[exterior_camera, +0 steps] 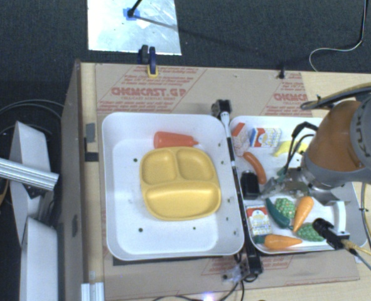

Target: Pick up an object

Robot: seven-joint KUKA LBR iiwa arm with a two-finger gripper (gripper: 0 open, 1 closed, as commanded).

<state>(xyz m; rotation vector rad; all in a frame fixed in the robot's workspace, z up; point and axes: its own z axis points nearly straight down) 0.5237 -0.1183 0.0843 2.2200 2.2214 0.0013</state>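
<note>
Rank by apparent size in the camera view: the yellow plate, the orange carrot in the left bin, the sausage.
1. Yellow plate, by far the largest.
2. Carrot in the left bin.
3. Sausage in the right bin, somewhat smaller than the carrot.

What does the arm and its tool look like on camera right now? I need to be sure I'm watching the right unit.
The arm is bulky and rounded, grey, with a broad orange band above the wrist. A thin black cable loops along the wrist's left side. The tool is a small, dark grey metal assembly at the arm's end, over the right bin. No markings are legible on it.
</note>
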